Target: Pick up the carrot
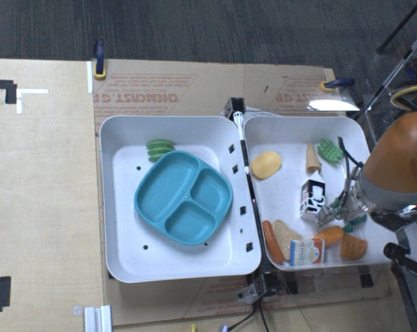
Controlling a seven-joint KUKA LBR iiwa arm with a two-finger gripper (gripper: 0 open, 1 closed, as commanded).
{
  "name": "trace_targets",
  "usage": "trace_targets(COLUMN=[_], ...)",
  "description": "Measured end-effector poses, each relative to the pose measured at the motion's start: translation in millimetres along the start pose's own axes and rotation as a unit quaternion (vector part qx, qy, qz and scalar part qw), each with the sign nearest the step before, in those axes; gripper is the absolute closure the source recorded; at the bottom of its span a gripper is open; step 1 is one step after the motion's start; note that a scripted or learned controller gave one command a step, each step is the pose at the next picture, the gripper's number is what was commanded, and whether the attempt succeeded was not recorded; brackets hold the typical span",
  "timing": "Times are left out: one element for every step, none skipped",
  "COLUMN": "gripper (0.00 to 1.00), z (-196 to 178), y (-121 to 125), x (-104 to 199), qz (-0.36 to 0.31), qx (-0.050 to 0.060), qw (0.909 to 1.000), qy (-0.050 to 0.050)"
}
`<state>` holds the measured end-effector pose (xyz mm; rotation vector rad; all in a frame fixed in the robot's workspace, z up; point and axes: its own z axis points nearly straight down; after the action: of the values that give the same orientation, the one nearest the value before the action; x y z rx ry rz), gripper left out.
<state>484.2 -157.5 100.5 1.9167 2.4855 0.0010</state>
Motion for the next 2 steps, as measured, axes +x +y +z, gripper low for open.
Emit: trace_targets(gripper=[1.0, 0.0], z=[-67.3, -67.2], y=[20.9, 20.9], x=[8.0, 8.1], qz=[0.107, 0.107], qx=[0.001, 0.001], qw=[0.9943, 0.9943], qy=[-0.001, 0.0])
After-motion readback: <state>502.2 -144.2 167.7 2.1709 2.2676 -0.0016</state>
